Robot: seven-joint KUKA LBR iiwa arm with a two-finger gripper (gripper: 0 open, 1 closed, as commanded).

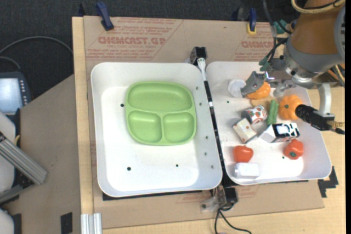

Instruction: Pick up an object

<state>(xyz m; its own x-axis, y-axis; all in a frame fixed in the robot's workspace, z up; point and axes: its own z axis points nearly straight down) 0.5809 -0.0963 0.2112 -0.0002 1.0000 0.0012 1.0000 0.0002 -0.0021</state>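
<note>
Hand point(262, 84): grey, two-finger, at the upper part of the right bin point(318, 170), reached in from the right below the orange-banded arm point(318, 13). Its fingers sit over and against an orange object point(259, 91); whether they are apart, together or clamped on it cannot be told from here.

Landmark: right bin, shallow, white, on the brown surface point(159, 35).

Contents of right bin:
- Orange object, upper centre, at the hand.
- Small pumpkin-like orange item point(288, 107), just right of the orange object.
- Pale round piece point(237, 87), upper left, just left of the hand.
- Red-and-white can point(257, 115), centre, tilted.
- Green stick-shaped item point(271, 117), just right of the can.
- White block point(244, 130), below the can, touching it.
- Black-and-white item point(285, 130), centre right.
- Red tomato-like item point(294, 149), lower right.
- Red-orange piece point(243, 154), lower left.
- White flat piece point(247, 170), at the bottom edge, just below the red-orange piece.

Left of right bin: a second white bin point(109, 167), touching it, holding a green divided plate point(161, 113) with three compartments.
</note>
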